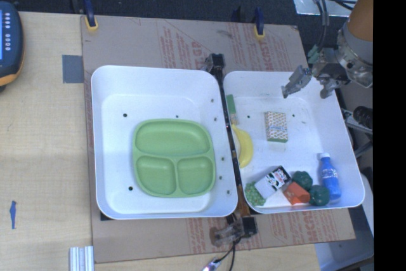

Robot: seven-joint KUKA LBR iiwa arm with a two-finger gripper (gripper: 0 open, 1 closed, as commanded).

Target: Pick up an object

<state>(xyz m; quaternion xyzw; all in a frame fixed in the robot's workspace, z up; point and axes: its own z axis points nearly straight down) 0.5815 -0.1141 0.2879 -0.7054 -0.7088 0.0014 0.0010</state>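
The arm (358,25) reaches in over the right bin's (355,165) far right corner. Its gripper (312,84) hangs above that bin's far rim, fingers (294,84) spread apart, apparently with nothing between them.

The arm (360,22) is cut off by the right edge of the frame; its wrist shows, nothing further up. A blue and orange device (9,41) at upper left is cut by the left edge. The cluster (288,186) at the lower end of the right bin (330,117) overlaps: a black-and-white carton, an orange block and dark green items partly cover each other, outlines indistinct. Print on the small patterned box (276,126) is too small to read.
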